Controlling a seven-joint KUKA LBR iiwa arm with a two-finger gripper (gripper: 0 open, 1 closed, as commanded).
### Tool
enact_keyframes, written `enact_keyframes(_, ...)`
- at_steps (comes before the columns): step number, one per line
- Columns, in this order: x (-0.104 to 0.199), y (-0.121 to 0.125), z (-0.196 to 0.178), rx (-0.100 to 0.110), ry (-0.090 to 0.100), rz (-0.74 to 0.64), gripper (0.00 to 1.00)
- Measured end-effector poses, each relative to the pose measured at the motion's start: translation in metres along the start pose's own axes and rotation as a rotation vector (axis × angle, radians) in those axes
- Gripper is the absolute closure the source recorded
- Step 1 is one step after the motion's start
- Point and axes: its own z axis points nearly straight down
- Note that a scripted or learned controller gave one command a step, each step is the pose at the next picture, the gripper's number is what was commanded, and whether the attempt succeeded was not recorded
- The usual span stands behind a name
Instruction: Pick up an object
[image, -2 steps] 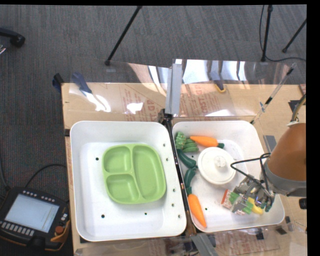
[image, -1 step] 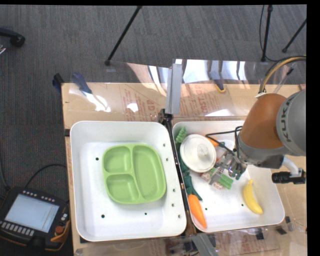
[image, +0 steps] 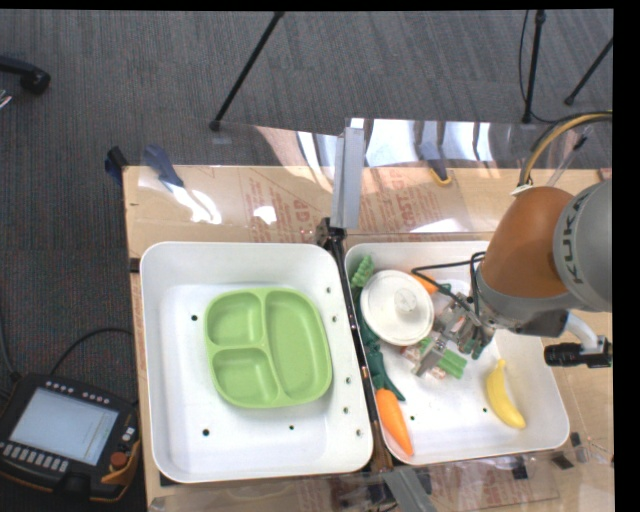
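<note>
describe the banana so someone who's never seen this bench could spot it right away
Of the two white bins, look in the right-hand bin, the one the arm reaches into. Near its right wall, just below the arm's claw, lies the banana. It is the only plain yellow, curved thing there; the carrot by the left wall is orange.

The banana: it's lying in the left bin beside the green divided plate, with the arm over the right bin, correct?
Not quite. The camera view shows the banana in the right bin, near its right wall, not beside the green divided plate. That plate lies in the left bin. The arm is over the right bin, as you said.
</note>
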Motion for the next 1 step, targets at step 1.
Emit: enact_keyframes(1, 0.0311, -0.0133, 0.0, 0.001, 0.001, 0.038, 0.0)
